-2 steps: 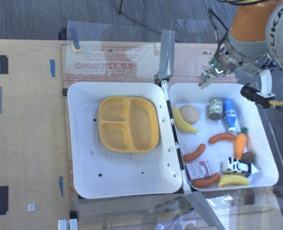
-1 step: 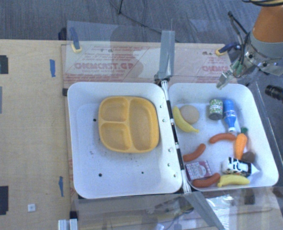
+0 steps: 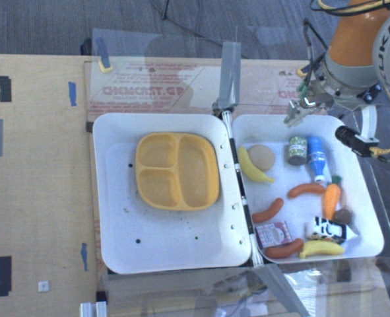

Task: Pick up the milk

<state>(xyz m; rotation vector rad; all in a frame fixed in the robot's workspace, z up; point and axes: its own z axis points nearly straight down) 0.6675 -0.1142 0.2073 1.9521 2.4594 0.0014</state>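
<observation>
Gripper [image 3: 299, 108] first: we see it at the upper right of the frame, over the far rim of the right bin [image 3: 371, 197], and we cannot tell how it is set. Our target, the milk [image 3: 326, 230], is a small black-and-white carton lying at the lower right of that bin, well apart from us. A banana [image 3: 321, 248] touches it just below, a carrot [image 3: 331, 200] sits just above, and a brown lump [image 3: 344, 215] is just beside it. Farther up lie a blue bottle [image 3: 317, 158] and a can [image 3: 297, 150]. To do this well, we judge we should travel high across the bin, descend straight over the carton, and close across its narrow sides clear of the banana.
</observation>
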